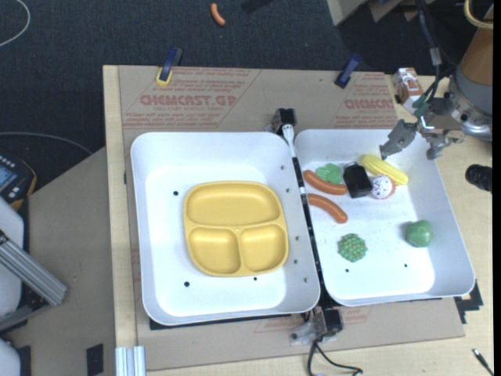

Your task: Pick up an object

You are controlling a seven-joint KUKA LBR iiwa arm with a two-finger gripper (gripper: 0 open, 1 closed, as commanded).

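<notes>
While your gripper (415,138) hung over the right bin's (446,210) far edge, fingers spread and empty, the yellow banana (385,169) lay just below-left of them. Its long axis ran from upper left to lower right, touching the black block (357,181).

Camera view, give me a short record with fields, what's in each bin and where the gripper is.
left bin: yellow tray with three compartments
right bin: two sausages, banana, black block, white ball, green leafy piece, bumpy green ball, green lump
gripper: open, above right bin's far edge, near the banana, holding nothing
floor: small orange item beyond the bench
</notes>
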